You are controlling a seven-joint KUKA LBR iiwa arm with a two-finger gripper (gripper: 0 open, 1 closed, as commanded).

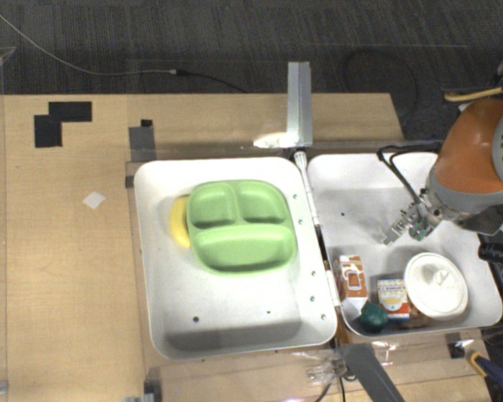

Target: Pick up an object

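Note:
My gripper point(400, 228) hangs over the middle of the right bin point(352, 185), reaching in from the right below the orange wrist band. Nothing shows between its fingertips. Along the right bin's front edge lie a small orange-and-white box point(351, 276), a dark green ball point(373, 317), a yellow-labelled packet point(392, 294) and a white round lid or bowl point(436, 284). These sit below and to the front of the gripper, apart from it. In the left bin point(162, 269) rests a green divided plate point(238, 224) with a yellow object point(178, 223) peeking out at its left side.
A metal post point(300, 104) stands behind the seam between the two bins. A black cable point(396, 168) loops over the right bin's back area near the arm. Wooden bench surface point(61, 275) stretches to the left.

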